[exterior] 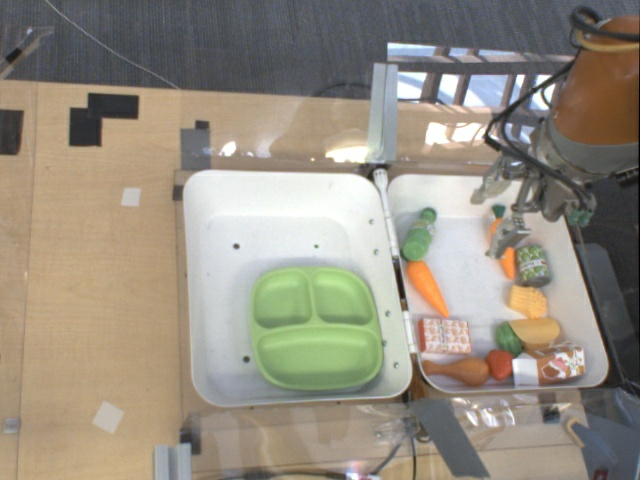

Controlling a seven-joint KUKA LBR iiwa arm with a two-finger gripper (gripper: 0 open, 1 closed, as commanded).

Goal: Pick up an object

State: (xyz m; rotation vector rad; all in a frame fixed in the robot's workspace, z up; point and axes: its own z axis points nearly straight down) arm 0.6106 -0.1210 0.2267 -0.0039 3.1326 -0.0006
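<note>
Smooth tapered carrot (429,285), glossy bin (455,258)

The right bin (455,268) has open floor in its middle, between the carrot (427,283) and the crowded right wall. Toy food (500,353) lines its near edge.

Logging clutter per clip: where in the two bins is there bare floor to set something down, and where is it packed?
Left bin: bare floor behind and left of the green divided plate. Right bin: a bare patch between the carrot and the gripper. Its near edge is packed, from the snack box to the carton, and its right wall is lined with items.
</note>
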